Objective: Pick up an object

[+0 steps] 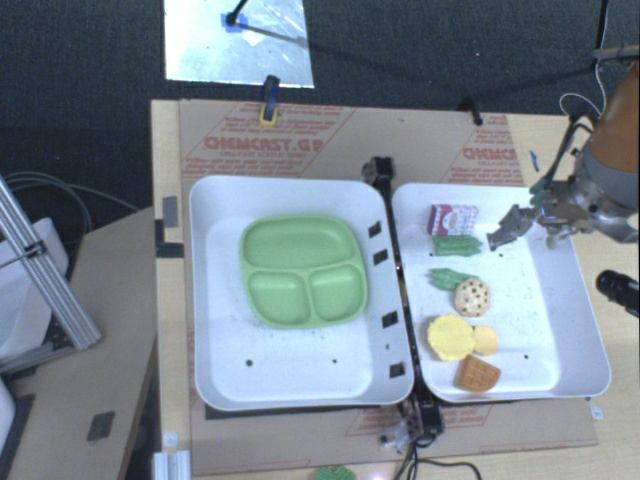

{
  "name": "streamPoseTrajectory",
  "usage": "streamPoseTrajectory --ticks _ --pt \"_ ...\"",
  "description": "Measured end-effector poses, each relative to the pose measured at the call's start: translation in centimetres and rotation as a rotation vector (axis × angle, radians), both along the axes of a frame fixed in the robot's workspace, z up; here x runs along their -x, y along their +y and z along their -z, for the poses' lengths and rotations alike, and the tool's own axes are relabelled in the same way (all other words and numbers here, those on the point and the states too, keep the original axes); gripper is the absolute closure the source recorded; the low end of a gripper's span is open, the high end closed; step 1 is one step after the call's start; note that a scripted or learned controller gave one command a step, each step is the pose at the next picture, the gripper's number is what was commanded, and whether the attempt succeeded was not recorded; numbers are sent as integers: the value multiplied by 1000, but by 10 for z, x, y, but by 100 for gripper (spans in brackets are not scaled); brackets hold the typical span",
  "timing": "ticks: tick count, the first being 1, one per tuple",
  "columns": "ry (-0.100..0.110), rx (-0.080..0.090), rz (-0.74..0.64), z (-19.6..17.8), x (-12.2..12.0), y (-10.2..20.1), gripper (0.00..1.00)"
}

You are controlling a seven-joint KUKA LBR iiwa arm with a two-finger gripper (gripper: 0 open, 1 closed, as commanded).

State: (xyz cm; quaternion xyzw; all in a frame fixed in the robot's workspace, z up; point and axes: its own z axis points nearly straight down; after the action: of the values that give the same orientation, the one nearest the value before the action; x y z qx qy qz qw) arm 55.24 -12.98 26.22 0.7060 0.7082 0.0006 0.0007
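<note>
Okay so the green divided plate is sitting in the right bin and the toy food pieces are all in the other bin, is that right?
Not quite. The camera view shows the green divided plate in the left bin, not the right one. The toy food pieces, such as the cookie and the waffle, are all in the other bin, the right bin, as you said.
</note>
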Motion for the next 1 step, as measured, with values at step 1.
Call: streamPoseTrajectory --ticks 1 --pt "6 0 6 80 38 -44 0"
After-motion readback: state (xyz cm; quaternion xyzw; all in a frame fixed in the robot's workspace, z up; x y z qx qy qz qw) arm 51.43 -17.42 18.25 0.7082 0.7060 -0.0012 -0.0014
